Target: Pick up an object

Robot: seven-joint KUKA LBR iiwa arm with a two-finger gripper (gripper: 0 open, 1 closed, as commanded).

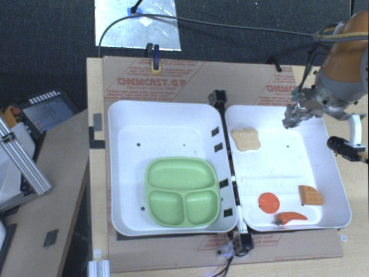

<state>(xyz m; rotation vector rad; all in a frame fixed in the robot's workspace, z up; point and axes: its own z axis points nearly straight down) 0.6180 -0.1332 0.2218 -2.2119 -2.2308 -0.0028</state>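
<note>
1. Two white bins sit side by side on the bench [69, 154], over brown cardboard [190, 77].
2. Right bin [331, 172] holds a beige bread slice [245, 138], red disc [268, 202], cracker [311, 195] and orange-red pepper [291, 217].
3. Hand [292, 119] hovers at that bin's far corner; I cannot tell its grip state.

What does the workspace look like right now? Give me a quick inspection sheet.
Surface: two white bins, left bin and right bin, on a brown board.
Job's things: in the right bin, beige piece, red disc, orange waffle, red-orange pepper.
Clutter: green tray in the left bin.
Gripper: gripper over the right bin's far edge, nothing seen in it.
Cables: black cable behind the bins.
Surroundings: foil sheet, yellow clamp.
</note>
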